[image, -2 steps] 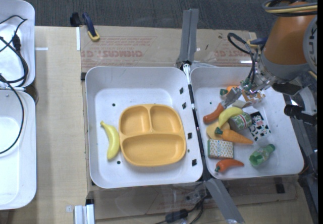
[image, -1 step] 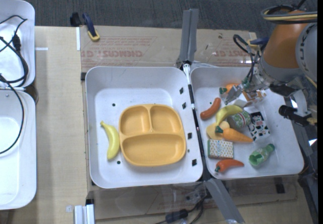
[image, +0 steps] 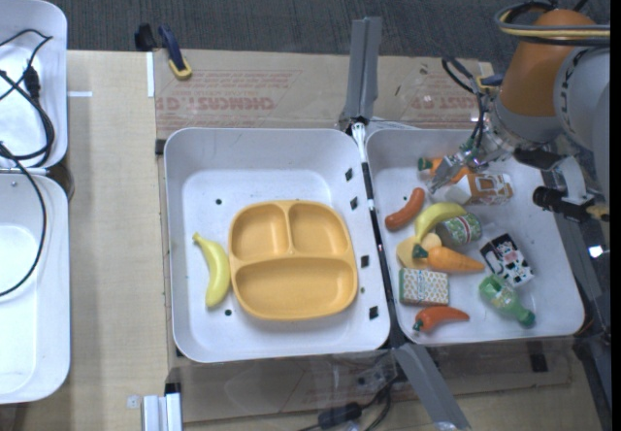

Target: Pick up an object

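Near edge, right bin [image: 572, 308]: red pepper [image: 441, 318], well below the gripper [image: 454, 174]; patterned block [image: 424, 285] just above the pepper; green bottle [image: 505, 301] to its right, lying tilted; black-and-white carton [image: 508, 260] above the bottle, below and right of the gripper. Mid bin: carrot [image: 451, 258] lying across, touching a banana [image: 439, 215] and a green can [image: 460, 229], all crowded just below the gripper; sausage [image: 405, 209] down-left of it, apart from the pile. Left bin [image: 179, 254], well left of the gripper: yellow tray [image: 291, 259], three compartments; second banana [image: 213, 269] beside the tray's left edge. Far part of right bin: gripper low among small items, next to an orange-and-white box [image: 487, 188] on its right; cannot tell how far the gripper is open, nor whether anything sits in it. Arm [image: 543, 70] enters from upper right. Worktop [image: 107, 225] beyond.
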Tool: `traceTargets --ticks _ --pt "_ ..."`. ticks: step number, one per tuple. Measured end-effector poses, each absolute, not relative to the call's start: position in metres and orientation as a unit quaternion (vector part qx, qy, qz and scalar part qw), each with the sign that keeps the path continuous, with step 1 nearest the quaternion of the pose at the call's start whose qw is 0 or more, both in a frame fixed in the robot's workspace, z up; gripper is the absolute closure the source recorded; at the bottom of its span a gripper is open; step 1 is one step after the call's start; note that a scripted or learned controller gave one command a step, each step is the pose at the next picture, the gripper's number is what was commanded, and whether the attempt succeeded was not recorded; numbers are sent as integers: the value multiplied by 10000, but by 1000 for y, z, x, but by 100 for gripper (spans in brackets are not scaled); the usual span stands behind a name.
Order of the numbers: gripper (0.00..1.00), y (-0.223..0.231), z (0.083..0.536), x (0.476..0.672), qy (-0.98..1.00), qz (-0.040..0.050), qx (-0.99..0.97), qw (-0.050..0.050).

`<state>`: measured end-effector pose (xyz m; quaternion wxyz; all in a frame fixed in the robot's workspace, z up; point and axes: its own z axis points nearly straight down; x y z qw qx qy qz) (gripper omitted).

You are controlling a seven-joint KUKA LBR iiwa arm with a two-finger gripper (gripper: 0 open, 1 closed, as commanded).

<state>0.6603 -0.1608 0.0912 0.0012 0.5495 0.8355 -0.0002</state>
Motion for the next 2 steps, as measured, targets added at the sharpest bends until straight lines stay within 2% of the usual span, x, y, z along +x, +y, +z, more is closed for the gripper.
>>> traceTargets --ticks 1,2 --pt "100 -161 97 660 8364 -23 5481 -10" --pt "100 -124 220 657 8112 -9 5848 -3"
